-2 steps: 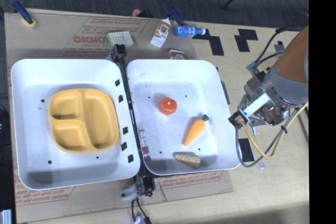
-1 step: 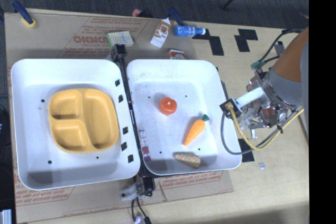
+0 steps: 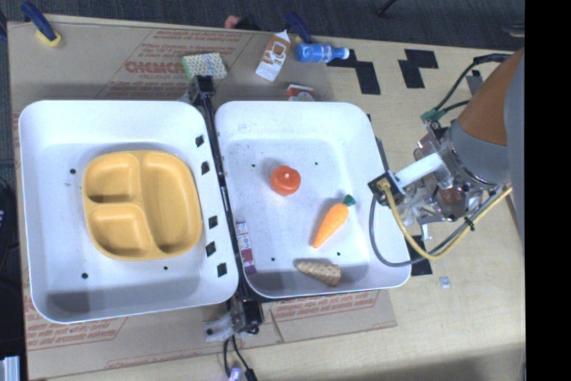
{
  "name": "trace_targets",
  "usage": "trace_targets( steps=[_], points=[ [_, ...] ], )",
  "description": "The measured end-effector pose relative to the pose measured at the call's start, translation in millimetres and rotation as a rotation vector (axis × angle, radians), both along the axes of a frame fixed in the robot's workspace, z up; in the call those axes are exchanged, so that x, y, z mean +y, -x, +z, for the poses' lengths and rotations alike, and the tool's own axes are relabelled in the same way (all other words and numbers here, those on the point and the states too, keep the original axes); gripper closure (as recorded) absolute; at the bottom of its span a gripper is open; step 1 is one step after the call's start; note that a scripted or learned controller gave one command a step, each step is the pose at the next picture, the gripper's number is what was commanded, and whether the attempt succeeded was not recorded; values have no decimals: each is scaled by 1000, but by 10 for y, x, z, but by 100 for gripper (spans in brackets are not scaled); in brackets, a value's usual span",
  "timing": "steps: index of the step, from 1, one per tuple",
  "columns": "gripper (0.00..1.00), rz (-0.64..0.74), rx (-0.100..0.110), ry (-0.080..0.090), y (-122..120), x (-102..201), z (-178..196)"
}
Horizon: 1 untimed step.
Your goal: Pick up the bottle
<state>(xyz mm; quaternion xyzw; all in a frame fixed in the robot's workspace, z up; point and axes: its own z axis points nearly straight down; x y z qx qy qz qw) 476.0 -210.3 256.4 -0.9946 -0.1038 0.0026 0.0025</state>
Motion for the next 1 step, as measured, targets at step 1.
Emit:
trace_targets(
  steps=[1],
  points=[
    [100, 0, 1, 0, 2, 1, -113]
  ],
)
